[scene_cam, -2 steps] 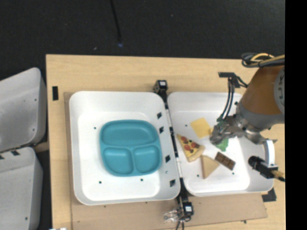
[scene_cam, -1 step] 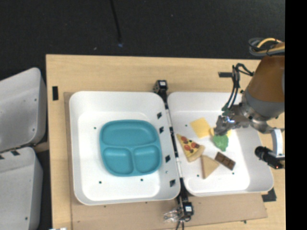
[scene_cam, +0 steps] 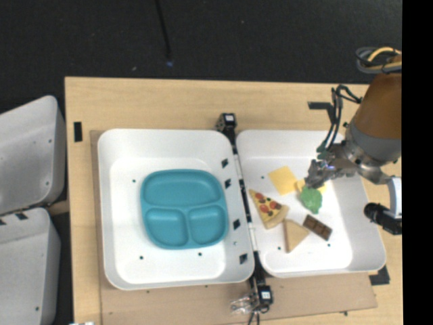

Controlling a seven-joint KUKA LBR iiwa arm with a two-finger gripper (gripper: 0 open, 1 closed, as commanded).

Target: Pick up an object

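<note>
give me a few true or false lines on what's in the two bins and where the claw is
1. The teal tray lies in the left bin. True.
2. The pizza slice lies on the tray. False: it lies in the right bin, near the divider.
3. The claw is over the right bin, just above the green piece. True.
4. The yellow square lies in the left bin. False: it is in the right bin, left of the claw.
5. The brown bar lies beside the tan wedge. True.
</note>
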